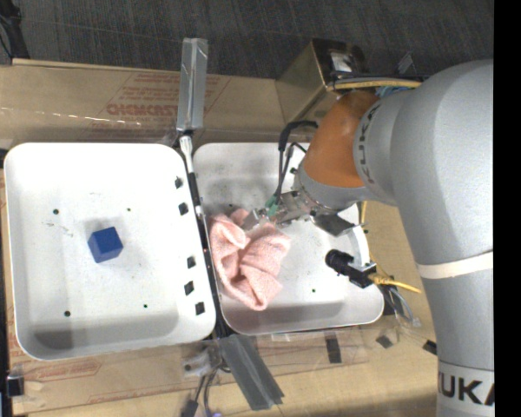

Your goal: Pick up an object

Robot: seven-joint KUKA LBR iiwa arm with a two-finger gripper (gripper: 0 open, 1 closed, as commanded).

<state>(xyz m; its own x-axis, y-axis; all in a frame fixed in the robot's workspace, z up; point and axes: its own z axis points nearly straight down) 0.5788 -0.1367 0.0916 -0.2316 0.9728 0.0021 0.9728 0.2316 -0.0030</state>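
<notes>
A crumpled pink cloth (246, 257) lies in the right bin (234, 159), against its left wall. A blue cube (105, 243) sits in the left bin (35, 172), a little left of its middle. My gripper (273, 210) reaches down from the right to the cloth's upper edge, with the grey wrist and orange band above it. The fingertips are small and dark against the bin floor, right by the top of the cloth.
A black part (347, 266) sticks out near the right bin's right wall. The arm's big grey body (443, 189) covers the bench's right side. A metal divider bar (191, 85) stands between the bins at the back. Cardboard lies under both bins.
</notes>
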